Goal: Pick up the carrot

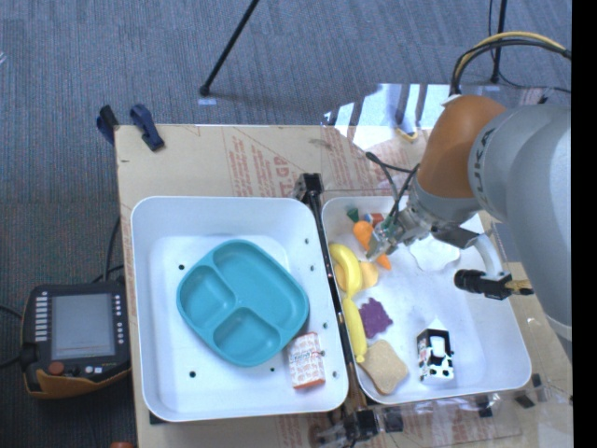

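Arm: reaches in from the right over the right bin (508, 367), its orange band above the far right corner.
Gripper (382, 244): low at the right bin's far left part, right by the carrot; whether it is wide, narrow or holding anything cannot be told.
Carrot (363, 229): orange with a green top, near the right bin's far left corner, just left of the gripper tip.
Right bin, left edge: a lemon (347, 267) with a banana (355, 328) nearer the front.
Right bin, middle: purple grapes (376, 317).
Right bin, front edge: a slice of bread (384, 366) and, to its right, a black-and-white carton (436, 357).
Left bin (149, 343): a teal divided plate (242, 301) at the centre; a small red-and-white box (306, 360) near the front right corner.
Surface (224, 157): two clamps at its far left corner.
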`<state>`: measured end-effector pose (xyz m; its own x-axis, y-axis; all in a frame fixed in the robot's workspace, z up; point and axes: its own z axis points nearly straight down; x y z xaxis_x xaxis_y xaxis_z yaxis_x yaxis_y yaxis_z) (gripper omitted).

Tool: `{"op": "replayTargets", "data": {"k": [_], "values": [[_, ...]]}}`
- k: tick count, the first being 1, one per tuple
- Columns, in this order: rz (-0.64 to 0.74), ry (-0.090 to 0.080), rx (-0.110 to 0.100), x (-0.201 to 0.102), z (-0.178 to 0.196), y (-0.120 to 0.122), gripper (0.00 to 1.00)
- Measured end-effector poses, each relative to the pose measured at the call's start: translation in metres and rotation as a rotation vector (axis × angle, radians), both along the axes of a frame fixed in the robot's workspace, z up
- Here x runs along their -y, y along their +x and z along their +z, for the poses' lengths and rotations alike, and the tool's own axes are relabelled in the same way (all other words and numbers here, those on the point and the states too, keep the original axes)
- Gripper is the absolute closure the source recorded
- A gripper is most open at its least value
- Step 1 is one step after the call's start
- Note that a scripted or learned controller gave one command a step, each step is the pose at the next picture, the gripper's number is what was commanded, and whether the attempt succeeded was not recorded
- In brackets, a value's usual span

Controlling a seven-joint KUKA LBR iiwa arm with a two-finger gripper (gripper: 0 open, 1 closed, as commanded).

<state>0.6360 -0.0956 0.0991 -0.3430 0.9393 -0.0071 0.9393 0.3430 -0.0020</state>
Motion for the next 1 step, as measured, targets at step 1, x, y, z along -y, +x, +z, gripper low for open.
{"op": "replayTargets", "data": {"k": [1], "values": [[0.124,0.009,0.010,-0.0673,0.0939,-0.0050,1.00]]}}
